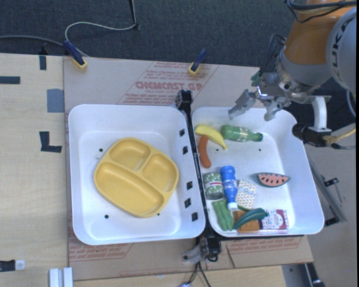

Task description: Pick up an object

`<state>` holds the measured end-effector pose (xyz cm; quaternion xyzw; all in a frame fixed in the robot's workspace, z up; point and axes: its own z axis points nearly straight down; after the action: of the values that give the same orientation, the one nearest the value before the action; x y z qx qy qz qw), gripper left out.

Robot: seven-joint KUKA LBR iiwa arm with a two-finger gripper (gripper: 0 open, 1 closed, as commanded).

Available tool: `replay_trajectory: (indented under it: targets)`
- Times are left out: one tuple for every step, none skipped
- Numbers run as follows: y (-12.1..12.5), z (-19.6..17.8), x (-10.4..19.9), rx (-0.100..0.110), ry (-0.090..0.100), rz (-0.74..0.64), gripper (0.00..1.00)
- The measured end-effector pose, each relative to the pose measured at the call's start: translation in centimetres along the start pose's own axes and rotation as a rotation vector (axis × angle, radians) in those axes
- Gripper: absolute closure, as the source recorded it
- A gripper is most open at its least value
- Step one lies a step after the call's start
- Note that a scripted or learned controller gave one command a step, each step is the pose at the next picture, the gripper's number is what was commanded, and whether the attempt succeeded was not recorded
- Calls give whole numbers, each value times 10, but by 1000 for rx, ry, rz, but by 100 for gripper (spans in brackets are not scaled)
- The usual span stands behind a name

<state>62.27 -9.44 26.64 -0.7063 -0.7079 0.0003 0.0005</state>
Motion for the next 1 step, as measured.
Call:
replay_trajectory:
  targets:
    - [-13, 86, -12, 2, -1, 2, 0]
